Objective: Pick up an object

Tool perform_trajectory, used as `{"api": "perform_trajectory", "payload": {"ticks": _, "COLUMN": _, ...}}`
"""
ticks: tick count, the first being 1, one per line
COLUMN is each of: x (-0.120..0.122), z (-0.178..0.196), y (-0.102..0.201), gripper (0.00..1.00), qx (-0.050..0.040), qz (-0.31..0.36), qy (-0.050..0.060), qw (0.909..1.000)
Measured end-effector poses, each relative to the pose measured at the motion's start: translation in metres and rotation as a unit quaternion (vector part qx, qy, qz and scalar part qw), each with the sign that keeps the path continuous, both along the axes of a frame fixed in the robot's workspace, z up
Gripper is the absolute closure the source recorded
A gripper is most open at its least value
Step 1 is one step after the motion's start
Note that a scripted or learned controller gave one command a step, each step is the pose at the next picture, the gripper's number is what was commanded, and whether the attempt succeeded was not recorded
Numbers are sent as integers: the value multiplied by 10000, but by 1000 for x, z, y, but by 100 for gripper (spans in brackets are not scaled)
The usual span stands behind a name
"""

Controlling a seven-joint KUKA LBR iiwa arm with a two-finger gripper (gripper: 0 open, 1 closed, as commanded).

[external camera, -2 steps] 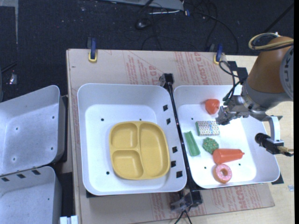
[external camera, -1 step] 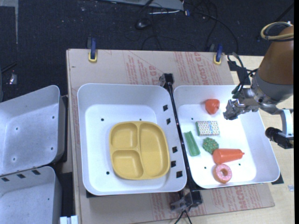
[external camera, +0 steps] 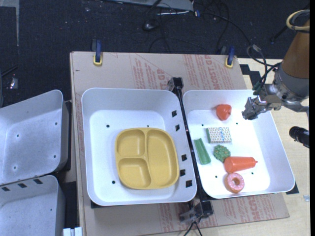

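Observation:
The right bin holds several toy foods: a red pepper, a pale patterned block, a green stick, a broccoli piece, an orange carrot and a pink donut. My gripper hangs over the bin's upper right part, just right of the red pepper, with nothing seen between its fingers. The dark fingertips are too small to read.
The left bin carries a yellow divided plate. A black divider runs between the bins. Spare white bins lie at the far left. The arm's orange band stands at the right edge.

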State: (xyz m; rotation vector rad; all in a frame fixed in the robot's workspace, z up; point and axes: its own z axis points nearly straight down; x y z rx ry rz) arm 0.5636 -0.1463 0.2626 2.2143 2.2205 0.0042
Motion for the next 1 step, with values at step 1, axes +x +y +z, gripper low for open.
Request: {"api": "perform_trajectory", "payload": {"ticks": 1, "x": 18, "z": 4, "y": 54, "gripper": 100, "qx": 16, "qz": 29, "qy": 17, "qw": 10000}}
